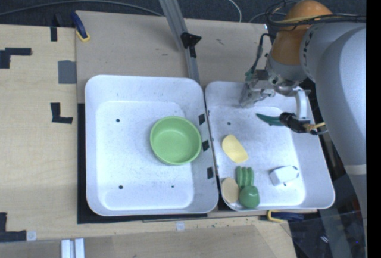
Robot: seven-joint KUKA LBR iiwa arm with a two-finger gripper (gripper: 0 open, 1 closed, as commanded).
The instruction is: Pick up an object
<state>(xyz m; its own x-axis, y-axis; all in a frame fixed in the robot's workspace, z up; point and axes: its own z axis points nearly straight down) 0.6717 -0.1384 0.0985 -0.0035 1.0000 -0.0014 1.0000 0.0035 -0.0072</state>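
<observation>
1. Grey KUKA arm with an orange band (297, 30) — enters from the right of the camera view and bends down over the far end of the right bin.
2. Two-finger gripper (249, 98) — hangs low over the far left corner of the right shallow white bin (309, 191); whether it is open or closed cannot be told, and nothing is seen held in it.
3. Pale yellow oval object (234, 148) — lies near the middle of the right bin, well apart from the gripper.
4. Green ribbed object (246, 185) — rests at the near edge of the right bin, touching a cream flat oval piece (230, 189) on its left.
5. Small white blocky object (283, 175) — sits toward the near right corner.
6. Dark teal pointed tool (272, 119) — lies at the far right side of the bin, just beside the arm's fittings.
7. Light green round plastic bowl (175, 140) — stands upright in the left shallow white bin (107, 102), toward its right side.
</observation>
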